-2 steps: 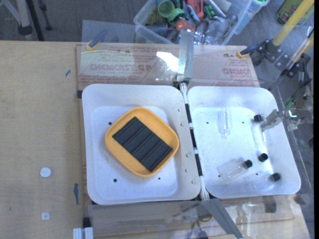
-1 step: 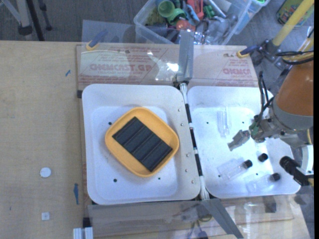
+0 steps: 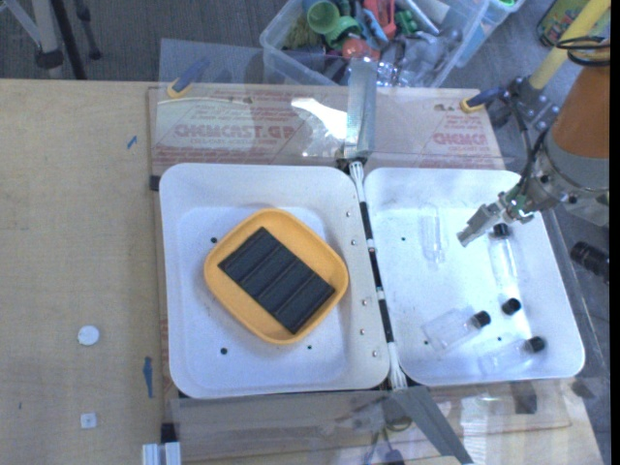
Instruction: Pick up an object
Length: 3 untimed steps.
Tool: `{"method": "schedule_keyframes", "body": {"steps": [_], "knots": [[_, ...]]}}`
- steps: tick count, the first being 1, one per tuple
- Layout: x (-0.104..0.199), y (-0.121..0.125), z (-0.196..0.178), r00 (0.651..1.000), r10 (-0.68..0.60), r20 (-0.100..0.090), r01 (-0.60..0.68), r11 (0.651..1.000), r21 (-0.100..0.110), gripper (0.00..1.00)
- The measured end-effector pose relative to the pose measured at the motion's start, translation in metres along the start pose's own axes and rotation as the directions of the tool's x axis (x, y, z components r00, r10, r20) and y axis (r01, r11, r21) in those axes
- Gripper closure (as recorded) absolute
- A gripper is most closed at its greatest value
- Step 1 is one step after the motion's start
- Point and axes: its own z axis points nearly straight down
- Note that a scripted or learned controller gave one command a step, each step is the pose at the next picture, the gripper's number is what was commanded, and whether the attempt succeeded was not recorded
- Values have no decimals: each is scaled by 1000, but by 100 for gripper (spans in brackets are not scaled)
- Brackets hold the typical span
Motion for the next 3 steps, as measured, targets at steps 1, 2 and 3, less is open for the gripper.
{"method": "schedule_keyframes", "body": {"steps": [1,2,3], "knots": [[-20,-56,87,1000,-27,-3,27,1000,3,0],[-44,-3,-35,996,90,-1,-90,996,2,0],[35,-36,65,993,118,-3,-118,993,5,0]]}}
